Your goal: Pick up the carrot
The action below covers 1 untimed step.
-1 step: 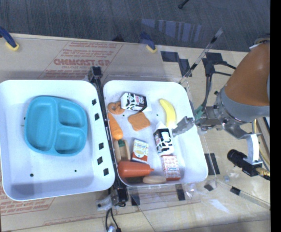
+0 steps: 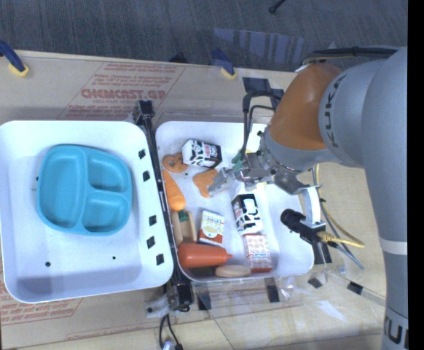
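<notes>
The end effector (image 2: 235, 172) is seen low inside the right bin (image 2: 299, 262), hanging from the grey arm (image 2: 358, 108) with the orange band. It cannot be told how far open it is, because the arm hides most of it, and nothing can be seen held in it.

The carrot (image 2: 174, 193) is found to the left of the end effector, by the left wall of the right bin. It is long and orange, and it lies with one end up and one end down in the picture. It is apart from the end effector.

A small orange piece (image 2: 206, 181) is seen just beside the end effector, between it and the carrot. A black and white carton (image 2: 201, 152) is placed up and to the left of the end effector. Another black and white carton (image 2: 246, 214) lies just below it. A small juice box (image 2: 211, 227) and a red sausage-like toy (image 2: 201, 254) are found lower down and to the left.

The left bin (image 2: 15, 268) is set far to the left of the end effector, and a blue tray (image 2: 84, 189) with parts in it is kept there. Both bins are carried by the desk (image 2: 66, 79).
</notes>
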{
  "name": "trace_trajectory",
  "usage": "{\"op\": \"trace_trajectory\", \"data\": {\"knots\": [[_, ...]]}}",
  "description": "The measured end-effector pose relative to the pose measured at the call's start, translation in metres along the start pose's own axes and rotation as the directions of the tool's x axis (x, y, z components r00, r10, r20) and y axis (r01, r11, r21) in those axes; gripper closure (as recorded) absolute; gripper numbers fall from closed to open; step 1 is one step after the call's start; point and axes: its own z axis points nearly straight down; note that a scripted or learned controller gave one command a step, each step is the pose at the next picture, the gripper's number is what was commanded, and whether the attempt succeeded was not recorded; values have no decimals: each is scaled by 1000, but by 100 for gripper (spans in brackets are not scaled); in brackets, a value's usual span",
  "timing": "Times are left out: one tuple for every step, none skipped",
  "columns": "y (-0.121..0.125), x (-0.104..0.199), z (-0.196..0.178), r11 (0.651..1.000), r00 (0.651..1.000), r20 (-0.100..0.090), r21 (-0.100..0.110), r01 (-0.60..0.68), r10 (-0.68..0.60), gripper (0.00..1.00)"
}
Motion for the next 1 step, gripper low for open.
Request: {"op": "trace_trajectory", "data": {"knots": [[33,29,72,994,994,5,-14,-113,113,0]]}}
